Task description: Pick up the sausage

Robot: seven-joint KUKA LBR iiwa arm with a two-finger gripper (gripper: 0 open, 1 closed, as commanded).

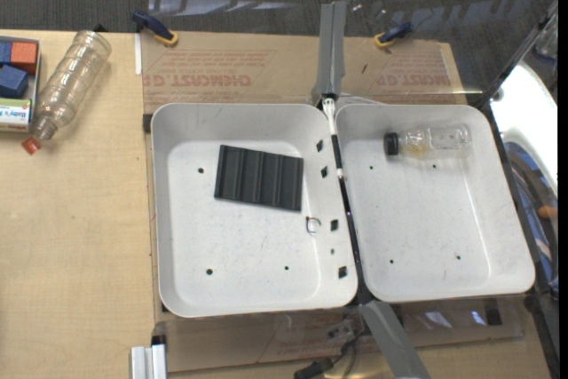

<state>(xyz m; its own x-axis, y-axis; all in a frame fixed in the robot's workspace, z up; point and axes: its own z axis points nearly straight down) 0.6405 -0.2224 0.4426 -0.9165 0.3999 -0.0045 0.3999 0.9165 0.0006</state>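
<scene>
A dark grey slab with lengthwise ridges (pixel 259 177) lies flat in the upper middle of the left bin (pixel 177 280). Close to that bin's right wall sits a small wire hook (pixel 312 225). In the right bin (pixel 497 262), a small clear bottle with a black cap (pixel 428 142) lies on its side near the far wall, cap pointing left.
A large clear plastic bottle (pixel 71 80) lies on the wooden bench left of the bins, beside a box of red and blue blocks (pixel 18 71). Two clamps (pixel 156 28) (pixel 391 35) hold cardboard (pixel 231 71) behind the bins. White and blue equipment (pixel 532 102) stands at the right edge.
</scene>
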